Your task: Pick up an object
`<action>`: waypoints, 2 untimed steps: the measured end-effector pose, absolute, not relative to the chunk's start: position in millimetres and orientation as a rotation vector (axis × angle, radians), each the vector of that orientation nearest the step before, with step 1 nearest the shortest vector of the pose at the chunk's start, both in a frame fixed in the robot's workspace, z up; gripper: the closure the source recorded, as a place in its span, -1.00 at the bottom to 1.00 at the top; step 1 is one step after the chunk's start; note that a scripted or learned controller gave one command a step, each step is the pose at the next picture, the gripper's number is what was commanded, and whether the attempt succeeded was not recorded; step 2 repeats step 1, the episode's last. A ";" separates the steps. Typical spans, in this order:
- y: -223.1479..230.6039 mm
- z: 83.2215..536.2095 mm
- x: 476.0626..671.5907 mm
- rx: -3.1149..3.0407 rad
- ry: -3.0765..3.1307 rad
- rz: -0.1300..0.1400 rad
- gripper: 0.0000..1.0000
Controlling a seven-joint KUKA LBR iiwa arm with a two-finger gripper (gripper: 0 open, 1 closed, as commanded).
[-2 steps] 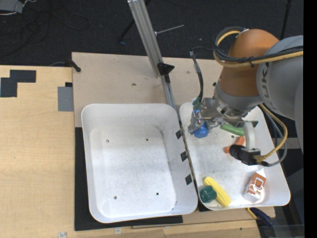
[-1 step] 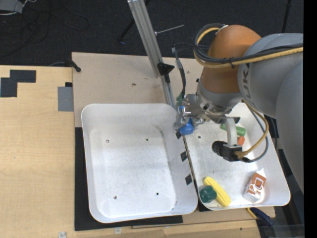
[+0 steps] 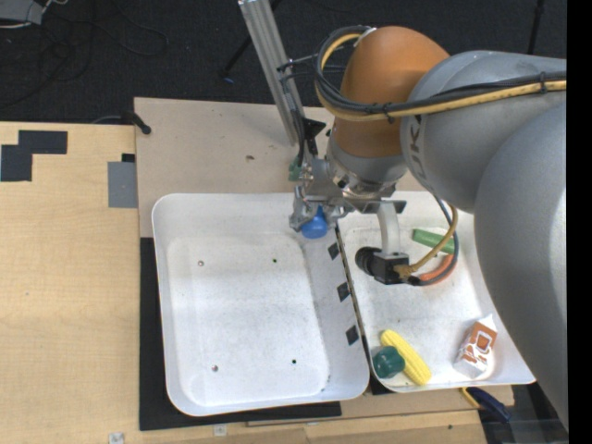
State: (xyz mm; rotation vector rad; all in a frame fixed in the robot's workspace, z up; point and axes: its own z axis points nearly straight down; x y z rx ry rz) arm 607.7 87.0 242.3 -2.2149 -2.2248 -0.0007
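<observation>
My gripper (image 3: 310,218) hangs over the far right corner of the left bin (image 3: 185,340), close to the wall shared with the right bin. A small blue object (image 3: 315,227) sits between its fingertips, and the fingers are shut on it. Only the lower part of the blue object shows below the fingers. The grey arm with its orange band reaches in from the right and hides much of the right bin (image 3: 499,363).
The right bin holds a green stick (image 3: 431,239) near its far side, a yellow corn cob with a green end (image 3: 401,357) at the front, and a small orange and white box (image 3: 475,346) at the front right. An aluminium post (image 3: 274,58) stands behind the bins.
</observation>
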 end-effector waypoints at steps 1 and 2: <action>85.0 241.9 606.6 -2.215 -2.225 0.005 -1.00; 85.0 241.9 606.6 -2.215 -2.225 0.005 -1.00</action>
